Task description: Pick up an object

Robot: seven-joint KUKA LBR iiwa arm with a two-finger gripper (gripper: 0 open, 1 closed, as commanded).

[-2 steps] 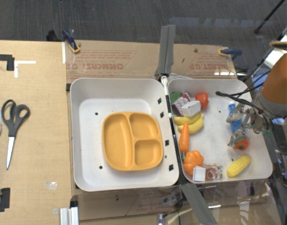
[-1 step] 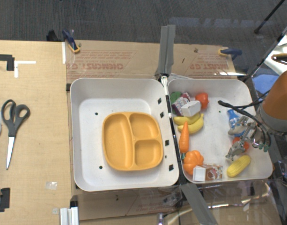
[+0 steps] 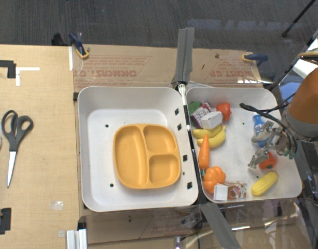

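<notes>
red-orange toy (image 3: 268, 161) sits just under the gripper (image 3: 258, 149), grip state unclear.

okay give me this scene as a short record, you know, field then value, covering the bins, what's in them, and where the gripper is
left bin: holds a yellow three-compartment plastic tray
right bin: toy banana, orange carrot, orange bell pepper, red tomato, yellow corn cob, small packets
gripper: over the right bin's right side, just above a small red-orange toy
bench: black-handled scissors at left
</notes>
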